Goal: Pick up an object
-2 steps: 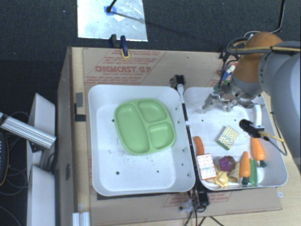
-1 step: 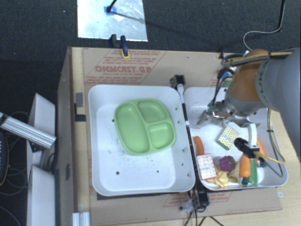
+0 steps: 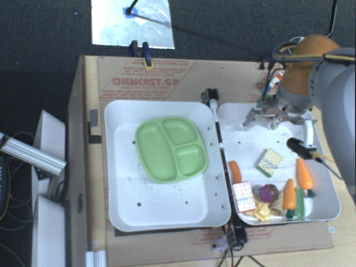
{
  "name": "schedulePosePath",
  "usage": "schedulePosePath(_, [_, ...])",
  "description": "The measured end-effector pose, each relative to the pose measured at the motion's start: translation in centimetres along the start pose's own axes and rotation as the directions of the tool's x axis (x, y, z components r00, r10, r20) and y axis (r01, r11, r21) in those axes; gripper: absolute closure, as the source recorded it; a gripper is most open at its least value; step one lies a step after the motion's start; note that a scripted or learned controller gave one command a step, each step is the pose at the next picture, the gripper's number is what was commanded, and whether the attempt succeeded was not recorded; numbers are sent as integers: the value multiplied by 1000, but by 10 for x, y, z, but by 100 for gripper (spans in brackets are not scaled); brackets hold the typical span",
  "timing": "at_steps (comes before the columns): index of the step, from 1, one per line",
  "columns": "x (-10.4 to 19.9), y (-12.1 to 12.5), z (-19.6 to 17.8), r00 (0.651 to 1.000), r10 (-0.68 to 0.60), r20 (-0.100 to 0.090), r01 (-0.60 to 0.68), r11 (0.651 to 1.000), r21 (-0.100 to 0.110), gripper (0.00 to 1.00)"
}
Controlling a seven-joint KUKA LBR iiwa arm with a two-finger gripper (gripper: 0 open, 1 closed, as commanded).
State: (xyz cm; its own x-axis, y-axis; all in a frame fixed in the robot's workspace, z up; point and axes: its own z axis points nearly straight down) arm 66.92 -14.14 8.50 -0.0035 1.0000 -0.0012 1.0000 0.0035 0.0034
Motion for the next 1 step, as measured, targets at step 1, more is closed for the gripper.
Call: schedulePosePath(1, [0, 1, -11, 1000, -3, 1, 3, 1000, -3, 100])
